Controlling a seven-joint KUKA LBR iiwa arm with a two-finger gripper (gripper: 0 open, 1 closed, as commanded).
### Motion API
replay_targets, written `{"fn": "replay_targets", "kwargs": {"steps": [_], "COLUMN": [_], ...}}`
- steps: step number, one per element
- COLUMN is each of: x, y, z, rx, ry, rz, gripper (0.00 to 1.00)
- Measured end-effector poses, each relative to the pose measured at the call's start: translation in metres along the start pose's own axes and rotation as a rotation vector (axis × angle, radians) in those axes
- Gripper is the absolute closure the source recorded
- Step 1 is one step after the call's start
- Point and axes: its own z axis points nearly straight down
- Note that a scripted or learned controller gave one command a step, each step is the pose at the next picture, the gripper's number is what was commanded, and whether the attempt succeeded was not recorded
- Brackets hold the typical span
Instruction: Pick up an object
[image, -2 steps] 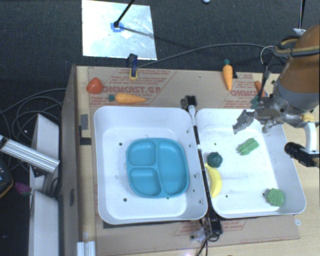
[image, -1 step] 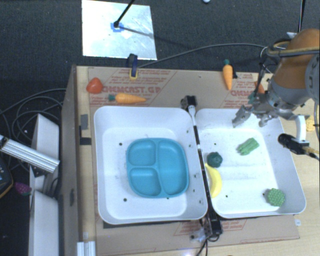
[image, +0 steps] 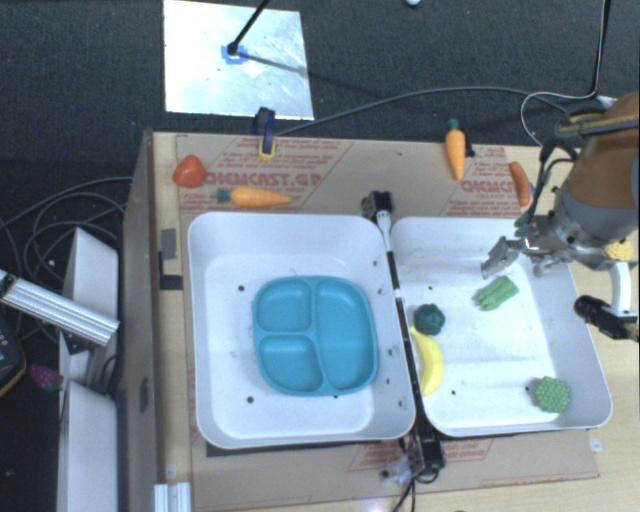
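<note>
Overhead, two white bins side by side on a cardboard-topped bench — arm reaching in from the right.

Leftmost on the bench (image: 300, 170), behind the bins: an orange-red toy (image: 188, 171) and a carrot (image: 253, 197) lying flat. Left bin (image: 215, 300) carrying a blue divided plate (image: 314, 334). Further back, a second carrot (image: 456, 150) and an orange stick-shaped toy (image: 520, 183). Right bin (image: 580, 400) with a dark green lump (image: 429, 319) just above a banana (image: 429, 362) near the divider, a light green ridged piece (image: 496, 293), a green bumpy ball (image: 551, 394) at the near right corner. Gripper (image: 520, 255) over the bin's far right part, fingers (image: 497, 260) spread — nothing between them, light green piece just below.
</note>
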Motion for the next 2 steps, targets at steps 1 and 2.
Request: {"fn": "replay_targets", "kwargs": {"steps": [1,2], "x": [0.006,0.029], "y": [-0.005,0.066], "z": [0.087,0.087], "rx": [-0.003,-0.002], "ry": [-0.001,0.001], "rz": [0.0,-0.003], "gripper": [0.0,0.0]}}
